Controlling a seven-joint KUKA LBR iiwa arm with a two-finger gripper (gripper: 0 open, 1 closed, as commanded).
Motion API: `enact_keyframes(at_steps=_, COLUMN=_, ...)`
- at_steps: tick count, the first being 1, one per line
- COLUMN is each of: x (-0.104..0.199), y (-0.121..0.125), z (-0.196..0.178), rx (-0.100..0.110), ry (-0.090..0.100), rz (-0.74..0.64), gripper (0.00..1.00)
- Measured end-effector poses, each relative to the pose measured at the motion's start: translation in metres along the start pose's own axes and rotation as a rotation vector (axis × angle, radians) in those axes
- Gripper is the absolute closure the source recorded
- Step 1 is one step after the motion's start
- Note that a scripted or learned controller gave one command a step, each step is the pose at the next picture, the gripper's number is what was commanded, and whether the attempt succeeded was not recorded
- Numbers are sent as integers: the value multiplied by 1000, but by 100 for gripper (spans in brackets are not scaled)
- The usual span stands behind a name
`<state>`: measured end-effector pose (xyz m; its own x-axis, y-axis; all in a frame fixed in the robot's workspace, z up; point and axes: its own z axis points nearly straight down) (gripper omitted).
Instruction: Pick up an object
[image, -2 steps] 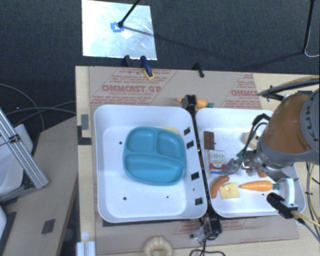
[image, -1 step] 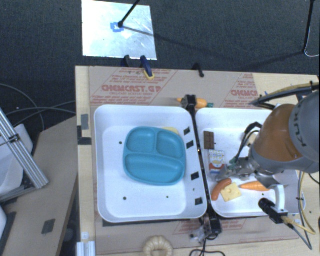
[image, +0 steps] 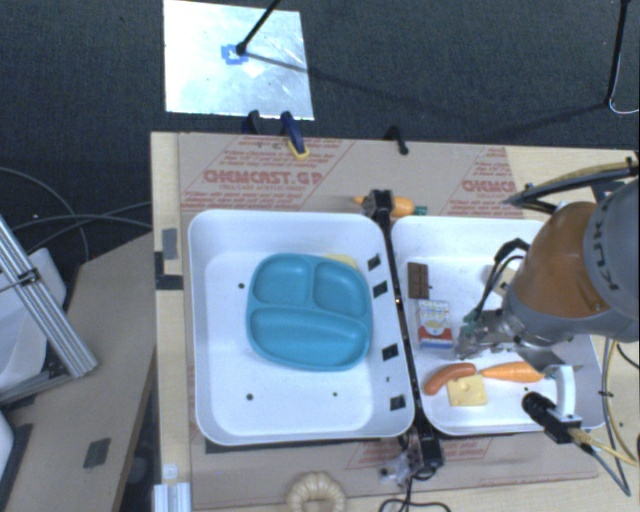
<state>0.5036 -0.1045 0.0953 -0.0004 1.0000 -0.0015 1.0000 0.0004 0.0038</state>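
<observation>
The right bin (image: 455, 232) holds a brown bar (image: 418, 279), a small white carton with red print (image: 434, 324), a sausage (image: 449, 376), a carrot (image: 512, 374) and a yellow cheese slice (image: 467, 392). My gripper (image: 478, 335) hangs low over this bin, just right of the carton and above the sausage and carrot. The grey and orange wrist (image: 565, 275) hides the bin's right part. Nothing is visible between the fingers.
The left bin (image: 215, 250) carries a blue divided plate (image: 308, 309) with a yellowish item (image: 343, 261) peeking out behind it. An orange object (image: 400, 207) lies beyond the bins' far rim. Black clips run along the divider (image: 395, 320).
</observation>
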Motion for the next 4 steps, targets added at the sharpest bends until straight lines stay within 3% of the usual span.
enact_keyframes(at_steps=2, x=7, y=5, z=-107, rx=-4, ry=0, rz=-4, gripper=100)
enact_keyframes(at_steps=3, x=7, y=7, z=-130, rx=-1, ry=1, rz=-4, gripper=100)
enact_keyframes(at_steps=4, x=55, y=27, z=-140, rx=1, ry=3, rz=-9, gripper=100)
